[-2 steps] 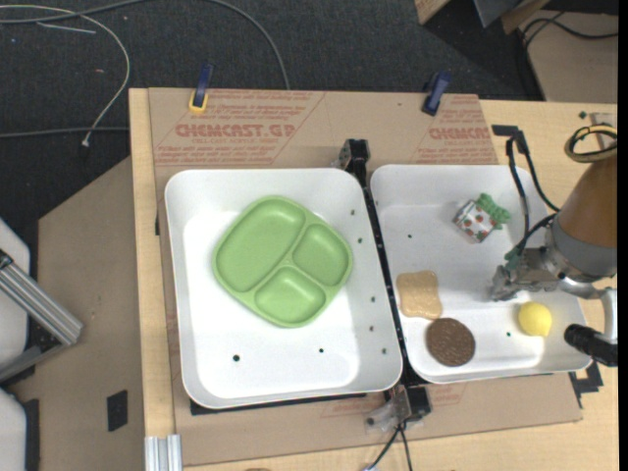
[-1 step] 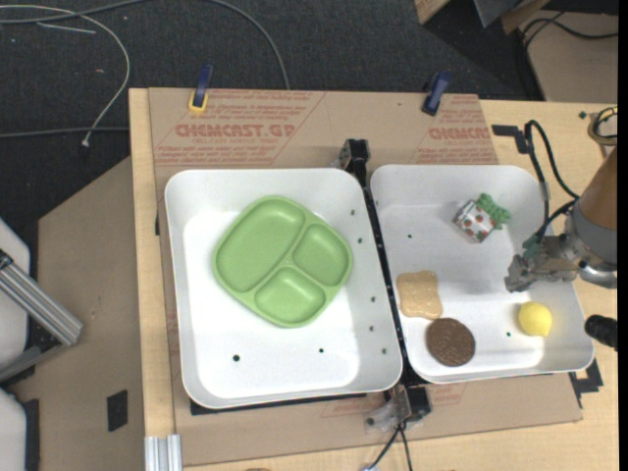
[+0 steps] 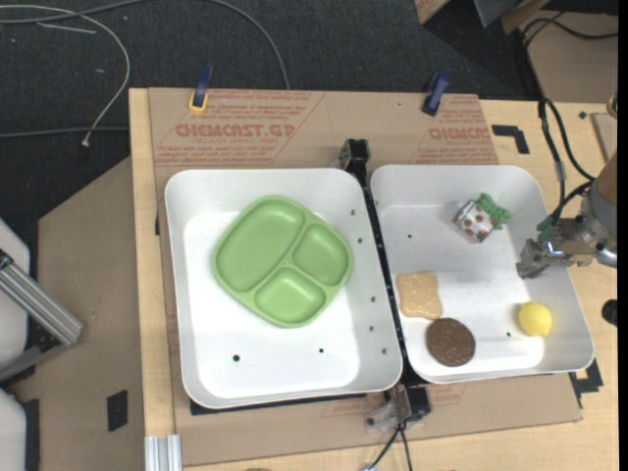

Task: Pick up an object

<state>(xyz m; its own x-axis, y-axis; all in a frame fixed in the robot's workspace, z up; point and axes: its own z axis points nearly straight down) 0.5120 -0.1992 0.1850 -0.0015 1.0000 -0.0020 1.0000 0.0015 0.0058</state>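
Below the gripper (image 3: 535, 260), whose finger opening I cannot tell, sits the lemon (image 3: 535, 318); being round, it may roll against the bin wall (image 3: 579, 334) and slip free.

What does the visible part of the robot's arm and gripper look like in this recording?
At the right bin's right edge, the gripper shows as a small, blocky piece of grey and silver metal. Behind it sits a rounder grey wrist section, with black cables looping above it.
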